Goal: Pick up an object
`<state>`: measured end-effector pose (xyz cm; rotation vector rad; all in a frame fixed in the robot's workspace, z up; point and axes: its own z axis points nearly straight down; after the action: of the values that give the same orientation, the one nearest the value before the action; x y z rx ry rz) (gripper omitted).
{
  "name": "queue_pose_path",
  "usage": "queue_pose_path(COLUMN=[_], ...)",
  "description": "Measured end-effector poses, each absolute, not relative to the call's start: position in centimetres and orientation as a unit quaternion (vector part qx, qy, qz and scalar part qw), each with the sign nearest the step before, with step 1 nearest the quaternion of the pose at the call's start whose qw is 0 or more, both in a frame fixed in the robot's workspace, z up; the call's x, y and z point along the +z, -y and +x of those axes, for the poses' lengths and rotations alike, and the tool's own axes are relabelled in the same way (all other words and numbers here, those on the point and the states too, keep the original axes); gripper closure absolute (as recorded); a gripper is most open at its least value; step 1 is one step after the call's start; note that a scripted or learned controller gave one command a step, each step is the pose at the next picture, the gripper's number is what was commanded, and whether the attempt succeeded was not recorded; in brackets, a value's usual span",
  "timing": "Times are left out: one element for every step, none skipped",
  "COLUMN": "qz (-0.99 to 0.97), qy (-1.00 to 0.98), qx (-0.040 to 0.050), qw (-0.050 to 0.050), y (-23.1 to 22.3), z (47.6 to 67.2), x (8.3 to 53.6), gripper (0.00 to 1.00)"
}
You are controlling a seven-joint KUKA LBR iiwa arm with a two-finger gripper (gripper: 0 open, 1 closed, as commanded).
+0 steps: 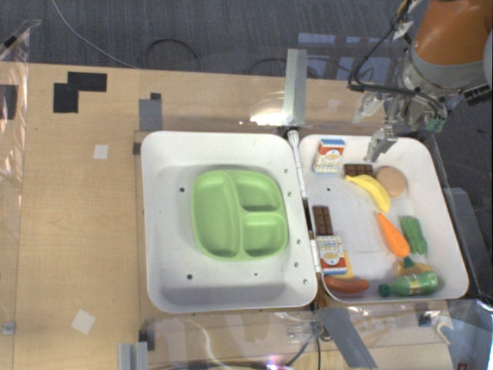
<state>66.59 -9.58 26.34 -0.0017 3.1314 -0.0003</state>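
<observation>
Currently: two bins loaded, pincer over the far edge of the right bin

Left bin (166, 284) sits on the counter (69, 230) and contains one item, a green divided plate (237, 214) with three compartments, lying flat near the bin's middle.

Right bin (439, 199) lies just beside the left one, their rims meeting along the centre. Contents as observed:
- a small white and red carton (330, 155) at the far left corner
- a dark chocolate bar (358, 171) just right of that carton
- a banana (371, 192) lying at a slant, its upper end touching or just beside the chocolate bar
- a round tan bun (391, 181) just beside the banana on its right
- a second chocolate bar (323, 221) along the left wall
- a second small carton (331, 254) below it
- a reddish sausage (347, 285) at the near left corner, just beside that carton
- an orange carrot (394, 235) and a green cucumber (414, 235) side by side toward the right
- a green bottle (410, 285) lying on its side at the near right, with a small yellowish item at its top edge, too small to identify

Pincer (383, 146) hangs over the far edge of the right bin, above the chocolate bar and the bun. One grey finger shows clearly; the other cannot be separated from the wrist hardware, so how far it is spread cannot be told. Nothing is seen between the fingers. All items lie in the bins
</observation>
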Motion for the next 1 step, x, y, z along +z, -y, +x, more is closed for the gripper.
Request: queue_pose_path(qz=[-0.079], qy=[-0.997], qx=[-0.0016], qw=[0.008], y=[15.41], z=[61.77], x=[9.96], gripper=[0.0])
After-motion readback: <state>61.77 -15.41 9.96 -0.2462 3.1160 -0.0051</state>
